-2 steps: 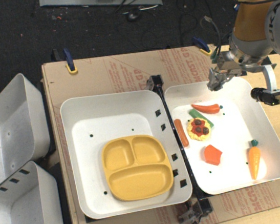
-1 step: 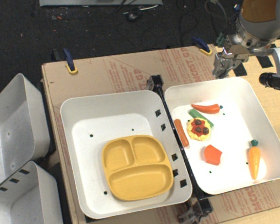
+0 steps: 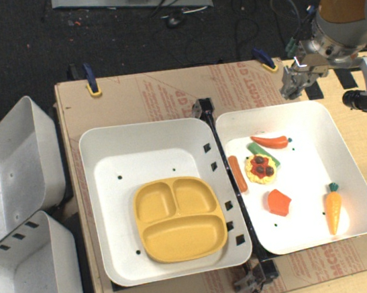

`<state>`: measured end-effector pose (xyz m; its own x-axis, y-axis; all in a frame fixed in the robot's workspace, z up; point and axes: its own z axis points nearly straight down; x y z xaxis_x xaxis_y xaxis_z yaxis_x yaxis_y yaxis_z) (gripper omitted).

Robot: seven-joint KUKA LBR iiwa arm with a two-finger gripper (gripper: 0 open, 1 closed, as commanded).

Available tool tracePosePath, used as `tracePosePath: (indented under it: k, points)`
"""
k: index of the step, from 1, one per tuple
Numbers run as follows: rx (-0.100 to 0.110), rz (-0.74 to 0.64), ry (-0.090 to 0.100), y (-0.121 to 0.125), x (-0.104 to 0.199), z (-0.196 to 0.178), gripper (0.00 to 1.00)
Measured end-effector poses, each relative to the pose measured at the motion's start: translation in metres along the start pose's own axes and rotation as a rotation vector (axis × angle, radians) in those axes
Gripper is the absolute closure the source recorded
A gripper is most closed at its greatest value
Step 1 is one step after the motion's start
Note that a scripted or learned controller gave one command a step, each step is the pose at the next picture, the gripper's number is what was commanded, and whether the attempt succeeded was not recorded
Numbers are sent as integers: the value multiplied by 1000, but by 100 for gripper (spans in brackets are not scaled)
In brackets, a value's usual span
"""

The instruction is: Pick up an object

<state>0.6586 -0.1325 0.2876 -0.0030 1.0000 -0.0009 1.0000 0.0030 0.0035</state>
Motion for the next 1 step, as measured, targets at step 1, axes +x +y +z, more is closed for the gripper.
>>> tracePosePath:
  k: [1]
  points:
    - [6,-2,1,-21,40,19,100]
